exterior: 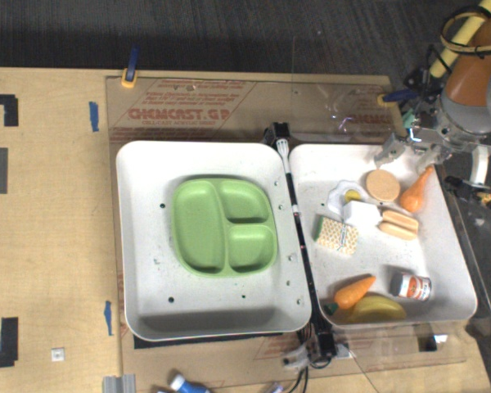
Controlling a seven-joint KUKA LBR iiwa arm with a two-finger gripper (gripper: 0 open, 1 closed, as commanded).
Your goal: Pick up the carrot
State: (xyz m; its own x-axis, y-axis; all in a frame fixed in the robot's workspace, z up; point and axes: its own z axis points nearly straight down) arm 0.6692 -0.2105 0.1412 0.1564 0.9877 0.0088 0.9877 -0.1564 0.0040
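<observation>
Carrot (pixel 416 190) tilted, tip toward gripper (pixel 430 150)

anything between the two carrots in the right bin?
Yes. In the camera view the hot dog lies between the upper carrot and the lower carrot, with bare bin floor below it.

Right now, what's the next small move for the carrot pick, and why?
Probably shift the gripper toward the near side and lower it onto the orange tapered carrot in the right bin. The gripper sits over the bin's far corner, close to that carrot but apart from it. A second orange piece lies farther off, against a banana.
</observation>
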